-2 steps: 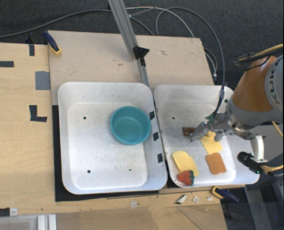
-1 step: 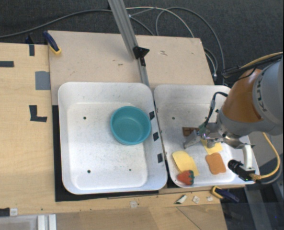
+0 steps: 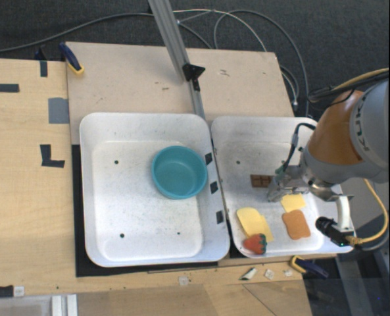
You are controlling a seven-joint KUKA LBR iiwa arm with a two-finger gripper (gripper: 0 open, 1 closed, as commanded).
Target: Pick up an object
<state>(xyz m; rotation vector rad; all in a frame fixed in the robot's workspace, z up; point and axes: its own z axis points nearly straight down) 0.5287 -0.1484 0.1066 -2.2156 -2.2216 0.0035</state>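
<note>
Wooden bench [image 3: 24, 176], dark carpet [image 3: 63, 12]

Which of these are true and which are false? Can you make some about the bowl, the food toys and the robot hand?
1. The blue bowl sits in the left bin. True.
2. The strawberry is inside the bowl. False: it lies in the right bin, near the front edge.
3. The gripper is over the right bin. True.
4. The brown block is in the left bin. False: it is in the right bin, beside the gripper.
5. The strawberry touches the yellow piece. True.
</note>
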